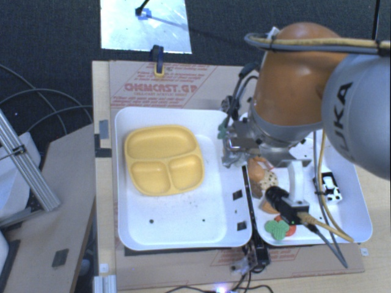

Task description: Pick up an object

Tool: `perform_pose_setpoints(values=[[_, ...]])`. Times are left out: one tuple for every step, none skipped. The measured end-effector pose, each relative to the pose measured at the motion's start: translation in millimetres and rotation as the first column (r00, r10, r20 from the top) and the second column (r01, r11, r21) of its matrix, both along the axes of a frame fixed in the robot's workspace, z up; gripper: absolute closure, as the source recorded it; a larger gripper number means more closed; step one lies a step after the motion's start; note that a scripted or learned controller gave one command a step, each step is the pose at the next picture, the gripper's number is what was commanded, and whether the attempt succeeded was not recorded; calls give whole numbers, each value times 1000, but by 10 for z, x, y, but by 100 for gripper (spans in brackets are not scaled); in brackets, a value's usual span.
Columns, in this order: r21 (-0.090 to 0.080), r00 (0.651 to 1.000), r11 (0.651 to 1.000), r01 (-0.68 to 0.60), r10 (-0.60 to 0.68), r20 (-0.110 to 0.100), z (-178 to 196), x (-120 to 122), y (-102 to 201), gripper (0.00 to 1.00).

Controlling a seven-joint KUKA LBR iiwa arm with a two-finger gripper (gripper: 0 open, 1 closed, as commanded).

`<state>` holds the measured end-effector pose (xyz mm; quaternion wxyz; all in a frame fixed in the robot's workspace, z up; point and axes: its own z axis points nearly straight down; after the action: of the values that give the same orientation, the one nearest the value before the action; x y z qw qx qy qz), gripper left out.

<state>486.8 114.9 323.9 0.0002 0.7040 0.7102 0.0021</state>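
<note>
You are early in this pick: nothing is visibly lifted, and the objects in the right bin (pixel 360 221) all appear to lie on its floor. The arm (pixel 305 84) hangs low over that bin's left side, its orange wrist band blocking most of what sits beneath, and the gripper (pixel 278 176) is buried under it, so you cannot tell whether the jaws are apart, together or clamped on anything. Just below the wrist, near the divider between the bins, you can see a tan, rounded item (pixel 258 171), and below it an orange piece (pixel 269 205) and a small green and red toy (pixel 280 227) near the bin's front edge; any of these could be the target, but which one is not clear. A black and white object (pixel 330 188) lies further right, well apart from that cluster. What remains, by my judgement, is the whole grasp and the lift. In the left bin (pixel 183 231) a yellow divided tray (pixel 164 159) sits alone, well clear of the work. Watch the cables (pixel 324 224) trailing across the right bin's front: they cross close to the cluster and could drag a light piece.
</note>
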Motion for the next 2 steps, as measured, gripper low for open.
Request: perform_pose_setpoints(values=[[0,1000,1000,2,-2,2,189,343,374,100],[-5,1000,1000,7,-7,-13,-1026,490,565,100]])
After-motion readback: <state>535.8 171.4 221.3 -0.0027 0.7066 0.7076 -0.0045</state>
